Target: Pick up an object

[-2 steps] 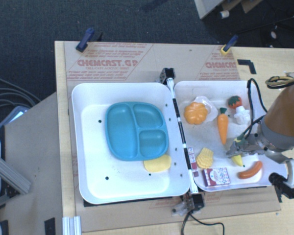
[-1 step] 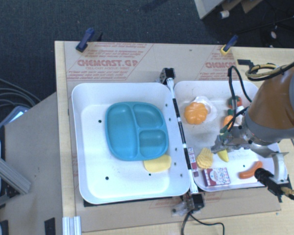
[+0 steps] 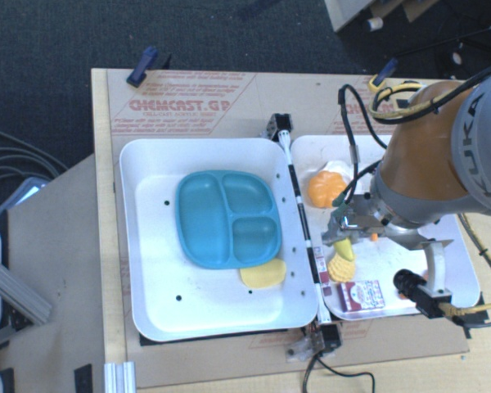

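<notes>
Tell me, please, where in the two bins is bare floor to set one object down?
Left bin: bare floor left of the blue tray, also in front of it beside the yellow piece. Right bin: crowded by the orange, corn, carton and arm.

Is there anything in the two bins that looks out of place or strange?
Nothing looks damaged or spilled. One small oddity: in the left bin, a yellow piece lies partly tucked under the lower edge of the blue divided plate. The right bin holds an orange and a small carton lying flat.
</notes>
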Tool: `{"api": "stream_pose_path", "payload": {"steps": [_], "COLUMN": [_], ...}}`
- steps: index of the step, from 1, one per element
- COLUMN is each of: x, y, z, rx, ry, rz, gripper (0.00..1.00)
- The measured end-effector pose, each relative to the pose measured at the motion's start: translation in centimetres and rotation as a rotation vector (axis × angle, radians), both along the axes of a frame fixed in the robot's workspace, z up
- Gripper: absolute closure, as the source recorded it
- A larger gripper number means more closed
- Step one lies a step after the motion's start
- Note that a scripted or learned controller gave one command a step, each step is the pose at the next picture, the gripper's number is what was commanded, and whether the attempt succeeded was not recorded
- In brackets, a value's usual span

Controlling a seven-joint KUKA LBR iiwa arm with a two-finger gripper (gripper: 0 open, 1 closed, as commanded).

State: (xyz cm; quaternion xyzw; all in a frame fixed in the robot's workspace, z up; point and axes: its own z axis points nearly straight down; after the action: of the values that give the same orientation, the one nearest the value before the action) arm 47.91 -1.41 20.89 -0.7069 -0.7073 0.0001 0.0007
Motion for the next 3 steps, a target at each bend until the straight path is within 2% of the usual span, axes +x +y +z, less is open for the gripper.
{"api": "stream_pose_path", "payload": {"steps": [2,3], "x": [0.0,0.0], "y": [8.4,5.5], "z": [0.8,2.1], "rx": [0.0,-0.001], "ry": [0.0,-0.002], "rz": [0.0,-0.001], "gripper": [1.0,1.0]}}
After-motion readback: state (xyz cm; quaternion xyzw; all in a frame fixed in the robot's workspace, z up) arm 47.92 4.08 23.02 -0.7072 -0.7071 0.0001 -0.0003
